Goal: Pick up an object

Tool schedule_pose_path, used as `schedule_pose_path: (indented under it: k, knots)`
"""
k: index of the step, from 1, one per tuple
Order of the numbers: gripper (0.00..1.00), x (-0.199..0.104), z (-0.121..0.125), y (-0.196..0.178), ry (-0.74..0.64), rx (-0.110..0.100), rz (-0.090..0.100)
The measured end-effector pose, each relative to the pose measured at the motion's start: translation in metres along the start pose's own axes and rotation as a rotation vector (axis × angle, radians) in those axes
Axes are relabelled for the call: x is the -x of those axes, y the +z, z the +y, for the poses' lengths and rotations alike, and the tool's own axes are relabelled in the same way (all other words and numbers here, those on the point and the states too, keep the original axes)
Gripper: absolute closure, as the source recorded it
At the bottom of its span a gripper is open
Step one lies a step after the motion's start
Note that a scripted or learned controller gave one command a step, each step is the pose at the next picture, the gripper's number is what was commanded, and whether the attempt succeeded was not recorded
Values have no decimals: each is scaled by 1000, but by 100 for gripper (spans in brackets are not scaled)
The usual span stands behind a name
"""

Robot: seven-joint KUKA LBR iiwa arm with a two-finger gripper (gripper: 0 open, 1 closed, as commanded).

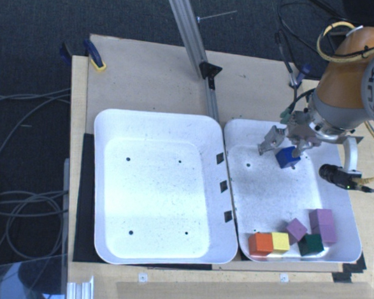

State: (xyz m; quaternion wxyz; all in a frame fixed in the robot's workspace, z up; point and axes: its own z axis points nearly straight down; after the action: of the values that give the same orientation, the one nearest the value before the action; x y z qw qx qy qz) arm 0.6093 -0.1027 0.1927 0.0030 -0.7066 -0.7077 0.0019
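Small coloured blocks (287, 238) crowd the right bin's (260, 195) near edge while, farther back, the end effector (288, 148) grips a blue block (287, 157), probably light, rigid, best pinched across flat sides.

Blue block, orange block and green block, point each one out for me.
Blue block (288, 157): camera view, its top face.
Orange block (261, 243): camera view, middle of its top.
Green block (310, 244): camera view, its top face.
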Motion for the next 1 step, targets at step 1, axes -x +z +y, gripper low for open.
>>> schedule_pose_path:
  k: [1]
  knots:
    - [0, -5, 0, 43, 1, 0, 0]
